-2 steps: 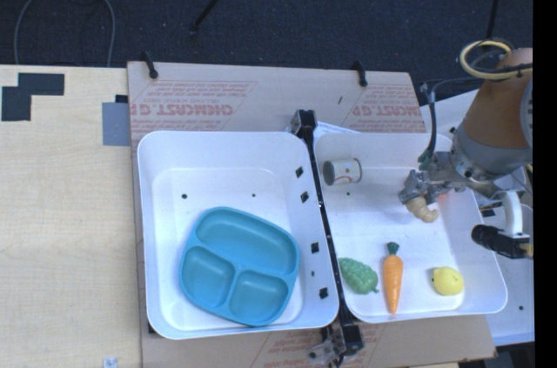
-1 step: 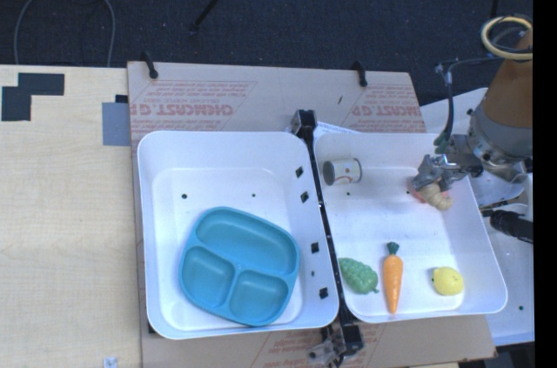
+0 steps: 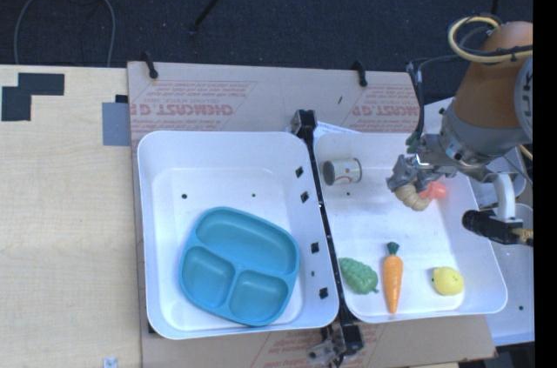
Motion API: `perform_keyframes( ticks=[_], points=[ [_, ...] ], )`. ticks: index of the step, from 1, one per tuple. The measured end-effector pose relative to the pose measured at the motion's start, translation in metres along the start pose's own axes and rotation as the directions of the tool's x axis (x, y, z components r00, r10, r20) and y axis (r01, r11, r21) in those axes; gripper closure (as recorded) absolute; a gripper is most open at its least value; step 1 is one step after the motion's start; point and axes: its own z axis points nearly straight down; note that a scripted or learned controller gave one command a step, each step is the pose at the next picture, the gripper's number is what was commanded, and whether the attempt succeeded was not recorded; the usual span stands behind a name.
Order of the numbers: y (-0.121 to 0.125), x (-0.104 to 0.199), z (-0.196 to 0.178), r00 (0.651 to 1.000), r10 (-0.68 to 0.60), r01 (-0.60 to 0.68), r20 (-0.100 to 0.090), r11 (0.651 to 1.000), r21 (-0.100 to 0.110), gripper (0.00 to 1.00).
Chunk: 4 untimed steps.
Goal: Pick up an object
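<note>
Toys are lying scattered in the right-hand shallow white bin [image 3: 487,292]: an orange plastic carrot with a green top [image 3: 392,276] is lying lengthwise near the front, a bumpy green plastic vegetable [image 3: 359,275] is sitting just beside it toward the divider, and a small yellow plastic lemon [image 3: 447,280] is resting near the front right corner. A small grey metal-looking can [image 3: 341,171] is lying on its side toward the back of that bin, near the divider and well apart from the carrot.

The grey arm with the orange band [image 3: 492,92] is reaching in from the right and is hanging its tool [image 3: 412,180] low over the rear right part of the same bin. A tan, rounded toy piece [image 3: 416,198] and a small pinkish-red bit [image 3: 437,191] are sitting directly at the tool's tip, either touching it or just under it; whether they are between the fingers is too blurred to tell, and how wide the tool is standing cannot be told either.

In the left-hand shallow white bin [image 3: 165,162] a blue plastic plate with three compartments [image 3: 239,264] is lying flat toward the front. Both bins are resting on a sheet of brown printed cardboard [image 3: 218,101] on the pale wooden counter [image 3: 61,227].
</note>
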Motion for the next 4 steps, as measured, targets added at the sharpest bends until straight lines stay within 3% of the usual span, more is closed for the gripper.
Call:
perform_keyframes(
  ticks=[4],
  points=[
    [-0.002,0.198,-0.018,1.000,0.002,-0.002,0.001,1.000,0.000,1.00]
  ],
)
